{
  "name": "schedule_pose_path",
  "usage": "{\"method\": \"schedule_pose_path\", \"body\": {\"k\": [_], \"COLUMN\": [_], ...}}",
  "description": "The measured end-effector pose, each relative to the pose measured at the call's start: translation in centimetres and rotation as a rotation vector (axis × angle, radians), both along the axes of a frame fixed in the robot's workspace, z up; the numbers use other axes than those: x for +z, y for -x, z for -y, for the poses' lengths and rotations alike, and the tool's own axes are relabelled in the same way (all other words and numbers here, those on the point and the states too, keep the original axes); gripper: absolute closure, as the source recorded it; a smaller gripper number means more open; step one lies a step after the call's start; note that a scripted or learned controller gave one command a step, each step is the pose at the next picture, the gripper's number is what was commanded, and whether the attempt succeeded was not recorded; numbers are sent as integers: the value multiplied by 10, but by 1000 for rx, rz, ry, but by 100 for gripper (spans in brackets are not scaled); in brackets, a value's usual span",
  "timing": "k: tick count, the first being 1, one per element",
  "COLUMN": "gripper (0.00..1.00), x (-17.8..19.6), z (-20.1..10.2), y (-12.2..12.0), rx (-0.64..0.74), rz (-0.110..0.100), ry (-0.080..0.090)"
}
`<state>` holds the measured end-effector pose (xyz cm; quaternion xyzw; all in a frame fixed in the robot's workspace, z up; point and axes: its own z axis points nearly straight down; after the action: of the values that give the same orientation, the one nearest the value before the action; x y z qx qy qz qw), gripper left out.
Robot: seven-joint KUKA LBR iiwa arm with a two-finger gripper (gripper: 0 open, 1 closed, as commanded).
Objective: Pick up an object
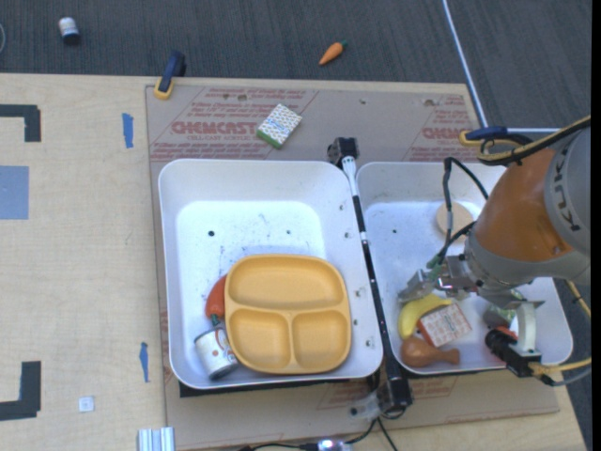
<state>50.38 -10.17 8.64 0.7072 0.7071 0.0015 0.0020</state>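
Note:
My gripper [438, 286] hangs low over the right bin [394, 224], just above a yellow banana [416, 314]. Beside the banana lies a small red-and-white packet [445, 325]. A brown pear-shaped thing [430, 352] rests against the bin's front wall. A tan disc [453, 219] lies at the back of that bin, partly behind the arm. A pale green-and-white item [527, 327] sits at the front right. Nothing is visibly held.
The left bin [244, 205] holds a yellow divided plate [287, 312], a small can [214, 350] and a red thing [217, 297] under the plate's edge. Behind the bins lie a green-and-white block [279, 125], a toy carrot [331, 53] and a clamp [170, 73].

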Motion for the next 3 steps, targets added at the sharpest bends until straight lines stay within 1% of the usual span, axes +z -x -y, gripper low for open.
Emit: {"method": "schedule_pose_path", "body": {"k": [1,2,3], "gripper": [100,0,0], "x": [11,11,0], "z": [0,0,-9], "y": [-2,-2,-11], "rx": [0,0,0], "rz": [5,5,-2], "ry": [1,1,1]}}
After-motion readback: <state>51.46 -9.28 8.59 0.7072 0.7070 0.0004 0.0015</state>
